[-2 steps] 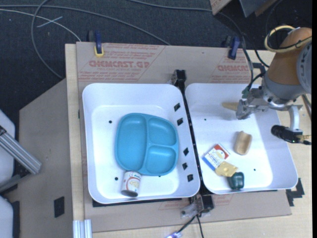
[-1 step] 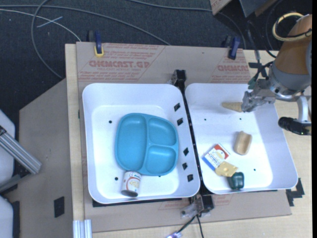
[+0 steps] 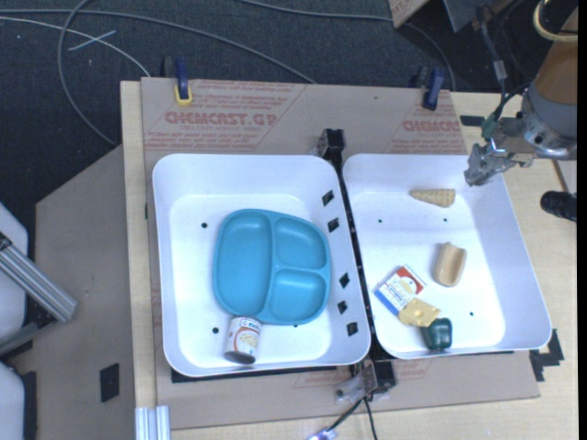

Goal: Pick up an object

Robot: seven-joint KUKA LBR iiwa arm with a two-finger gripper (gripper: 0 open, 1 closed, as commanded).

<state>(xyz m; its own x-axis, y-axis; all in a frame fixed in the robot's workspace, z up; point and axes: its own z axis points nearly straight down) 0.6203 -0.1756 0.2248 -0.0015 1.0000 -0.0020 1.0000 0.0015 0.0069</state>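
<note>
The surface [image 3: 87,246] is pale wood, topped by a brown cardboard sheet [image 3: 275,104] with red lettering, held by two blue clamps [image 3: 182,81] at its far edge, both left of the claw [image 3: 481,165]. On the sheet sit two shallow white bins side by side: the right bin [image 3: 514,246] lies just beneath the claw, the left bin [image 3: 174,246] well to its left.
</note>
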